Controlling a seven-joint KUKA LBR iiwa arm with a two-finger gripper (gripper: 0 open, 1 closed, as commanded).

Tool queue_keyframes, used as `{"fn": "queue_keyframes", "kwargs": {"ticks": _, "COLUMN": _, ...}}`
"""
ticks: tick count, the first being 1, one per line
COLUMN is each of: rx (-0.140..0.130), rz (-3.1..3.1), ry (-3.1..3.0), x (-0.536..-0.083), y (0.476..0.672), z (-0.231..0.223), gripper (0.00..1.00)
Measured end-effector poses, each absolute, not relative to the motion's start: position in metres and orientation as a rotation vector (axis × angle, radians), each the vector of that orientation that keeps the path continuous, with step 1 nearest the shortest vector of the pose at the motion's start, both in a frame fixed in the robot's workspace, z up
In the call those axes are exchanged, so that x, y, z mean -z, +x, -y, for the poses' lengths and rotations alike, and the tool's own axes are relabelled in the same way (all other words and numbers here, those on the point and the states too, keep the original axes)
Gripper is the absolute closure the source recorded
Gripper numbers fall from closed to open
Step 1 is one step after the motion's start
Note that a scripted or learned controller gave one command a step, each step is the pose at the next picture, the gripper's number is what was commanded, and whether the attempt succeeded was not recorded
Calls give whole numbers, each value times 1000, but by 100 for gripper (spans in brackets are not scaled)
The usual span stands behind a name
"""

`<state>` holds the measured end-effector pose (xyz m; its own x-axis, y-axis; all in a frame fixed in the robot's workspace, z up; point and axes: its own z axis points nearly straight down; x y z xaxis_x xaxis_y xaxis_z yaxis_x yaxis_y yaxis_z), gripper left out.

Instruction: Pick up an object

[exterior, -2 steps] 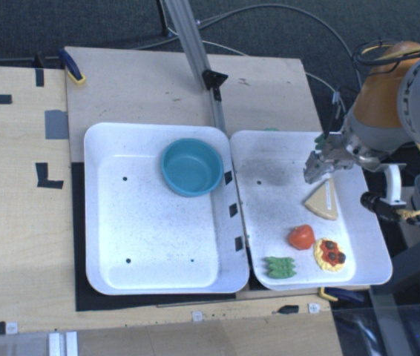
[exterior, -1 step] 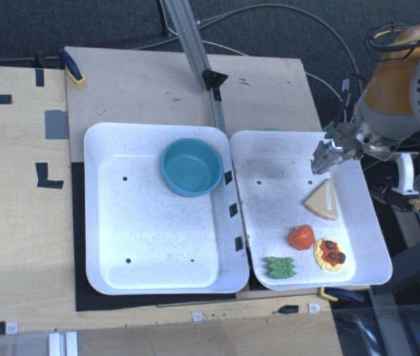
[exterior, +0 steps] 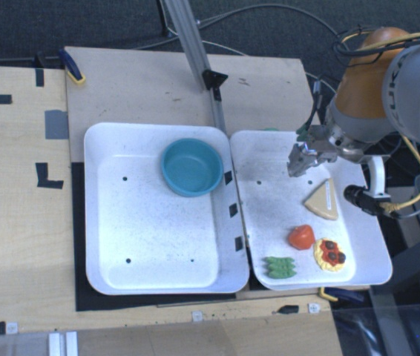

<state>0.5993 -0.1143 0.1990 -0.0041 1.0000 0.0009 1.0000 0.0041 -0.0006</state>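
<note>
- The desk (exterior: 132,87) carried two shallow white bins side by side.
- The left bin (exterior: 113,228) held a blue bowl (exterior: 191,166), upright, near its far right corner.
- In the right bin (exterior: 269,199), along the near edge, lay a green toy (exterior: 280,267), a red tomato-like piece (exterior: 301,236) just beyond it, and a yellow piece with red topping (exterior: 329,254) (well apart from the bowl).
- A pale wedge (exterior: 324,201) lay further back toward the bin's right side.
- The hand (exterior: 300,162) hung over the far part of the right bin, just left of the wedge; whether it was released or clenched could not be told, and nothing showed in its grasp.
</note>
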Motion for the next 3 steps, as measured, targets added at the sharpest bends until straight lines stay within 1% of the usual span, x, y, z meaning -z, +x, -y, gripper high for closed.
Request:
{"fn": "queue_keyframes", "kwargs": {"ticks": 1, "rx": 1, "rz": 2226, "ry": -2215, "x": -195, "y": 594, "z": 56, "gripper": 100}}
{"fn": "queue_keyframes", "kwargs": {"ticks": 2, "rx": 1, "rz": 2227, "ry": -2214, "x": -198, "y": 585, "z": -5, "gripper": 100}}
{"fn": "queue_keyframes", "kwargs": {"ticks": 3, "rx": 2, "rz": 2226, "ry": -2216, "x": -215, "y": 575, "z": -58, "gripper": 100}}
